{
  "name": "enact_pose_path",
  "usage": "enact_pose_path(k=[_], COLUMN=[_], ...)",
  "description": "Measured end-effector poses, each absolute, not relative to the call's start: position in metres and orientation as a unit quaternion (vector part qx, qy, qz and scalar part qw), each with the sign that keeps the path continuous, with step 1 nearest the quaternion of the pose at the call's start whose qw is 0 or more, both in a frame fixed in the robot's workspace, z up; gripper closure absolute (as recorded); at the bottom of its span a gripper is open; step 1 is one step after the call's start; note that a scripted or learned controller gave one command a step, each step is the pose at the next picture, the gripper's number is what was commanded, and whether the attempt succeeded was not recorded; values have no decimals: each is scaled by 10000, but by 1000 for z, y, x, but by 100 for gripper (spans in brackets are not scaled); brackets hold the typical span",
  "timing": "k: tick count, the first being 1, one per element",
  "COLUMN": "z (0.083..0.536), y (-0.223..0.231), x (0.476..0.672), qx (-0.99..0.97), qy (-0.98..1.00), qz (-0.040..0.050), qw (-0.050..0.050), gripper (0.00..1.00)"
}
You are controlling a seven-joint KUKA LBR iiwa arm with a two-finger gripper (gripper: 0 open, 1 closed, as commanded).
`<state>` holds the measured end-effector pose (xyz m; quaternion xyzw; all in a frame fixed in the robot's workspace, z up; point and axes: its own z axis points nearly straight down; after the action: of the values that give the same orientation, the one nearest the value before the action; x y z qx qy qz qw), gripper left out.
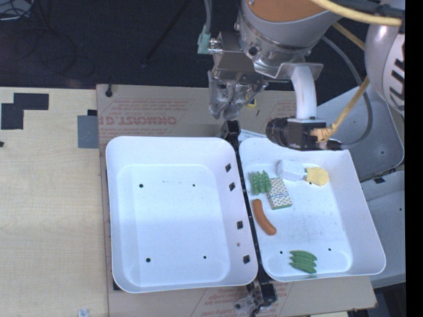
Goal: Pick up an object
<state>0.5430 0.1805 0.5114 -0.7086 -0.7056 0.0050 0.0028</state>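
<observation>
place: robot lab | cues: white bins (125,152), cardboard-covered bench (152,111), loose cables (26,2)

The arm (310,18) is seen reaching in from the right at the top of the view, its grey wrist housing topped by an orange band. The wrist is pointed downward, and the gripper (230,104) is hung below it, held well above the surface. The lower part of the gripper is blurred, so its state cannot be made out.
</observation>
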Motion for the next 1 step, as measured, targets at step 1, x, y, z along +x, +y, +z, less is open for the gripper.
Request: enact_pose_path(k=[1], z=[538], y=[199], x=[585], qx=[-7058], qy=[-7085], qz=[6], qw=[-3], gripper=[100])
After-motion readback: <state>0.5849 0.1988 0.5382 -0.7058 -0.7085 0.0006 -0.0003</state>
